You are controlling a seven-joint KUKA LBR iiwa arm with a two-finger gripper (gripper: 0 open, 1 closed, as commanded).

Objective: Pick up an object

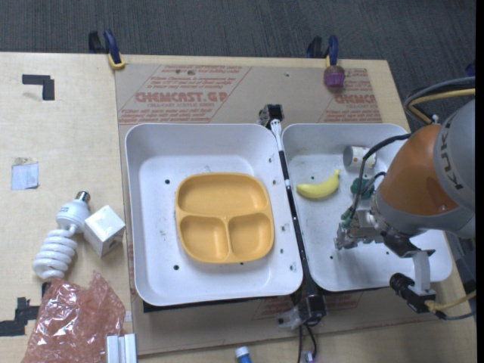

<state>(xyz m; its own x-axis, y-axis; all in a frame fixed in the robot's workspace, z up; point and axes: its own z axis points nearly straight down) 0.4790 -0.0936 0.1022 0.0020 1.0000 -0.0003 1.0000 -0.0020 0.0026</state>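
Camera view: two bins; left bin [144,203] one yellow tray [224,217]; right bin [321,146] one banana [318,187], one cup [353,156]; gripper [346,238] state unclear

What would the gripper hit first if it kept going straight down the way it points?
Probably the bare white floor of the right bin. The gripper points down below the banana, apart from it, though depth is unclear.

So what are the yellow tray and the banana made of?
The tray looks like moulded plastic: uniform matte yellow with smooth, rounded compartments. The banana is probably a plastic toy, evenly coloured with a faint sheen, though a real one can't be ruled out.
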